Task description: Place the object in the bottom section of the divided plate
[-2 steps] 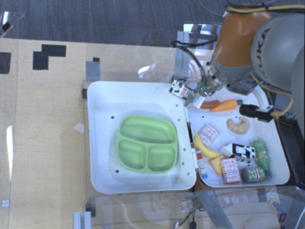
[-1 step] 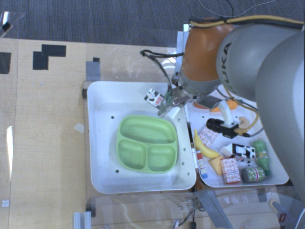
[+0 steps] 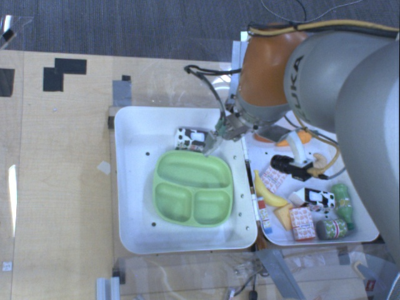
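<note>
Bright, even light from overhead, no hard shadows anywhere. The left white bin (image 3: 128, 186) glows close to washed-out, and the green divided plate (image 3: 192, 189) throws just a faint soft shadow along its edge. There's a pale sheen on the grey arm (image 3: 350, 86), which looms large and slightly soft. Small items in the right bin (image 3: 369, 233) look grainy, labels unreadable.

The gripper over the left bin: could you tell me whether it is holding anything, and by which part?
It cannot be told: the gripper sits right beside the black-and-white cow toy above the green divided plate, but no grasp is visible.
</note>
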Robot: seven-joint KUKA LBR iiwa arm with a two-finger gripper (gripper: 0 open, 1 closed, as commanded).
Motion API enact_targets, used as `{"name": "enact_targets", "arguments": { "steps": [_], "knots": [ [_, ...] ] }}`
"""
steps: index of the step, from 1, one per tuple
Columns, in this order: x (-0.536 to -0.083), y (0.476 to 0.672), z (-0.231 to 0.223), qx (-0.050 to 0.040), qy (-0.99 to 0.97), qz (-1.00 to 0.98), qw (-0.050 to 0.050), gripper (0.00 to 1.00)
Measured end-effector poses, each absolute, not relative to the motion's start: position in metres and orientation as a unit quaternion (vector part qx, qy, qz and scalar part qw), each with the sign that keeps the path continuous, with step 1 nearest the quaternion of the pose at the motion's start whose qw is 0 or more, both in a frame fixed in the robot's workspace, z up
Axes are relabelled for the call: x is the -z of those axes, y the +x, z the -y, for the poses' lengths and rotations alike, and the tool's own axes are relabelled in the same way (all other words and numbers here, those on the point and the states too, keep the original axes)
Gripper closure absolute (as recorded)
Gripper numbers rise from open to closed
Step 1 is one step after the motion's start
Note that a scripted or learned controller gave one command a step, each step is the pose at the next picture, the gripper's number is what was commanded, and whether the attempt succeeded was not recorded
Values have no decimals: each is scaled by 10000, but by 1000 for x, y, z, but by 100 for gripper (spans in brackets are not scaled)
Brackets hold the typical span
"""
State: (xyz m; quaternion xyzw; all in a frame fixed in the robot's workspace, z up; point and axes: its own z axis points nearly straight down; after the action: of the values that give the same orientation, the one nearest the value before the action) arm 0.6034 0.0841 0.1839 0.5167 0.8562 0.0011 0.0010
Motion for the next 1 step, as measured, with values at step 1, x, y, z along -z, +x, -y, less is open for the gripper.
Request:
{"name": "enact_targets", "arguments": {
  "steps": [1],
  "knots": [
    [-184, 518, -41, -10, 5247, -8513, 9, 0]
  ]
}}
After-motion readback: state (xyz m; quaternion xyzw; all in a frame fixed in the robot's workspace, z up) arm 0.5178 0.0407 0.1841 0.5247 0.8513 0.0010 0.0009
